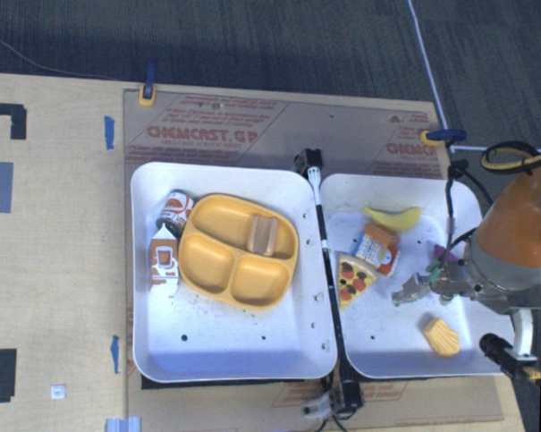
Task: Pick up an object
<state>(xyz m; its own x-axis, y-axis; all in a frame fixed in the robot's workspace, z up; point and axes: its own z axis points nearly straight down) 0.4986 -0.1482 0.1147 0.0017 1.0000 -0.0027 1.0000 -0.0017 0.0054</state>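
Camera view: my hand (408, 293) sits low in the right bin (398, 364), reaching in from the right, roughly mid-bin. Can't tell whether it's apart or together, too small and blurred, and I see nothing between the tips. Candidates in this bin: yellow ridged chip-like piece (442, 336) just below-right of my hand, pizza slice (353, 279) to its left near the divider, red-and-blue packet (376, 249) above that, banana (393, 216) toward the far wall. All apart from each other, none touching my hand. My guess on handling: these look like toy food, so light and mostly rigid plastic, nothing fragile. Chip piece is closest and chunky, I'd pinch across its short width. Pizza slice lies flat, thin edge, likely to slip out. Packet looks soft and may crumple, take it across the middle. Banana is curved and smooth, grip mid-body across the curve. Left bin (149, 322) carries a yellow divided tray (237, 254) with a brown block (262, 234) in one compartment, plus a can (172, 212) and a small carton (164, 261) beside the tray; well apart from me, not the pick.
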